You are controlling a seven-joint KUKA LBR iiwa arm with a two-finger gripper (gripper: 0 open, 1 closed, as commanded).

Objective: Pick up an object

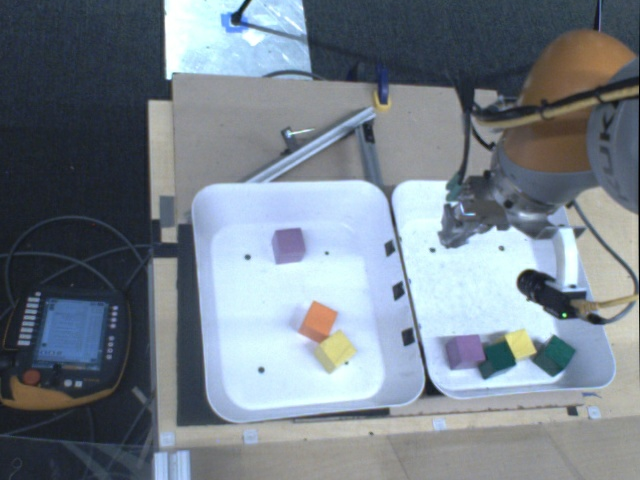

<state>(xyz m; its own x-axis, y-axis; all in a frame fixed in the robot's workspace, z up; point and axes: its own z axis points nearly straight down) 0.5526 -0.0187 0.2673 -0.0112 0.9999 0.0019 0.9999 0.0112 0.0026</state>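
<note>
My gripper (455, 225) hangs over the upper left part of the right bin (430, 278), pointing down and left, with nothing visible between its fingers. Along that bin's front wall lie a purple cube (464, 350), a dark green cube (496, 358), a yellow cube (520, 344) and another green cube (555, 353). The left bin (225, 298) holds a purple cube (288, 245) near its back, plus an orange cube (319, 320) touching a yellow cube (336, 350) near its middle front.
A metal rod (315, 141) lies on the brown board behind the bins. A teach pendant (62, 343) sits on the floor at left. A small black device (545, 290) hangs off the arm over the right bin's right side.
</note>
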